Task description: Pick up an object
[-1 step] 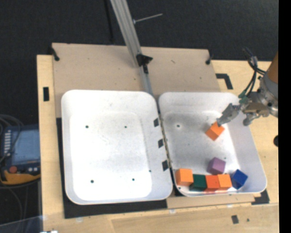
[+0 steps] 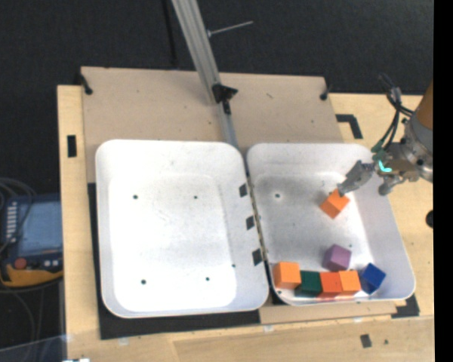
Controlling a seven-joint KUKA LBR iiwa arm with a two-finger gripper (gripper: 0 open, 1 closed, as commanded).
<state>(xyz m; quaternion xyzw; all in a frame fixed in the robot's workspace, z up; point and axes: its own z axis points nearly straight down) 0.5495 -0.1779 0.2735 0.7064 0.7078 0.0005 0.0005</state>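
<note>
My gripper [image 2: 369, 184] hangs over the right part of the right bin [image 2: 287, 168], its two fingers spread open. A small orange cube [image 2: 333, 204] sits tilted just below and left of the left fingertip [image 2: 354, 179]. It is close to or touching that tip and is not between the fingers. A purple cube [image 2: 337, 257] lies lower in the same bin. Along the bin's front wall stands a row of cubes: orange [image 2: 288, 273], green [image 2: 310, 283], orange [image 2: 331, 283], orange [image 2: 349, 280] and blue [image 2: 372, 277].
The left bin [image 2: 170, 225] adjoins the right bin on its left. A metal rail [image 2: 200, 44] runs down from the top to the gap between the bins. A device with cables [image 2: 34, 236] sits off the bench's left edge.
</note>
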